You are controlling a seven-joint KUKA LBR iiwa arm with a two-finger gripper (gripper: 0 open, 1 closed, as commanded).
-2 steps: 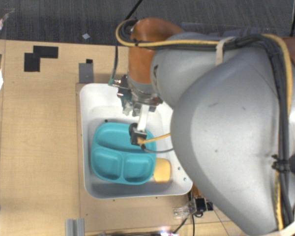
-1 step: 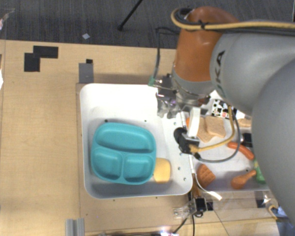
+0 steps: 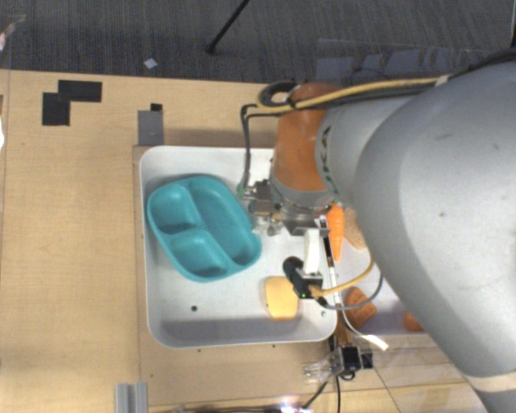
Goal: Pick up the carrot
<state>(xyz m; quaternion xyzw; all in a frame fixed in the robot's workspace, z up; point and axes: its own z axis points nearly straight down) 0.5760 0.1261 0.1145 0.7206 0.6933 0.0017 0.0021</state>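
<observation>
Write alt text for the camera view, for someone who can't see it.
A grey robot arm reaches from the right over a white bin, with an orange carrot right beside its wrist. The bin holds a teal divided dish and a pale yellow block.

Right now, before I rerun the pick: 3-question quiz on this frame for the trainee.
1. True or false: the teal divided dish lies in the left bin.
2. Pick one: the pale yellow block lies A) inside the dish, B) on the bin floor, apart from the dish, C) on the bench outside the bin.
3. Fill in: in the view, the carrot shows to the ___ of the dish.
Key: 1 true; 2 B; 3 right.
</observation>
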